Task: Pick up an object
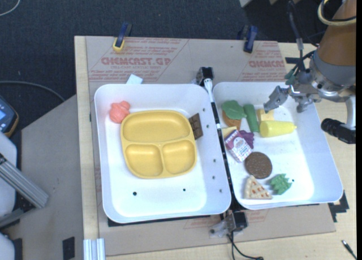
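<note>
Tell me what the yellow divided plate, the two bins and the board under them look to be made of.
Yellow divided plate: likely molded plastic, matte, with smooth rounded compartment rims. Left bin and right bin: probably thin formed white plastic, slightly glossy, with rounded corners and soft highlights. Board: a sheet under brown printed masking paper, judging by the repeated red lettering; what lies beneath is hidden.

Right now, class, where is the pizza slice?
The pizza slice lies in the right bin, near its front edge, between the brown cookie and the green broccoli.
</note>
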